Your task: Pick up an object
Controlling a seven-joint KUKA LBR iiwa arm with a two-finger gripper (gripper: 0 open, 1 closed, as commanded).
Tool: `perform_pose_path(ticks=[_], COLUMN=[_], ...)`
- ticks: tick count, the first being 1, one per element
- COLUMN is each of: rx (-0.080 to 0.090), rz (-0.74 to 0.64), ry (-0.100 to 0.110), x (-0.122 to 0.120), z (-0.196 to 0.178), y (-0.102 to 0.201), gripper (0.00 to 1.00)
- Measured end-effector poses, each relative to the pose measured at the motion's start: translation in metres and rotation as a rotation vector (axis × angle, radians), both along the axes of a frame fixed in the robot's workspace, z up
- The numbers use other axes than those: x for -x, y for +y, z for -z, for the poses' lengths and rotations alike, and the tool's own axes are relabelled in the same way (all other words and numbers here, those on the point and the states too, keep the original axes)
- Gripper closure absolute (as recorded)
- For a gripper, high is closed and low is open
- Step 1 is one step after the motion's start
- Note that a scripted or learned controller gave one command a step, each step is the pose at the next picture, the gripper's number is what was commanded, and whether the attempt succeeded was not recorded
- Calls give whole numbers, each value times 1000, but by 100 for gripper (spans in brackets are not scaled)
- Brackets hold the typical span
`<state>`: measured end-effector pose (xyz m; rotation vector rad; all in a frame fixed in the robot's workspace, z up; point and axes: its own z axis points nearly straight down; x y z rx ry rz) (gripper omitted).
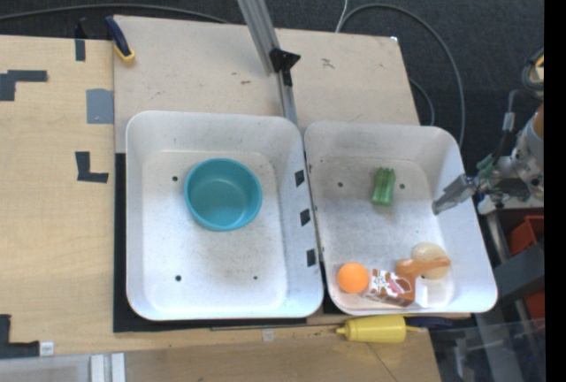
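Your end effector hangs at the right bin's outer rim, and you cannot tell how it is set or whether it carries anything. The candidates lie apart from it: a green block mid-bin, and an orange ball crowded with packets in the near corner. The teal bowl sits alone in the left bin.

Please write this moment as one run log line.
gripper: over right bin's right rim, holding nothing | small green block: lying in right white bin | task: not yet done
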<state>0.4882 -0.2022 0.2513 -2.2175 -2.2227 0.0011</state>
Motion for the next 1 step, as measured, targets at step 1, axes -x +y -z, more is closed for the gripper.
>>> perform_pose_path(ticks=[1], rx=[0], rz=[0], ry=[0], x=[0], z=[0], y=[0], gripper=[0])
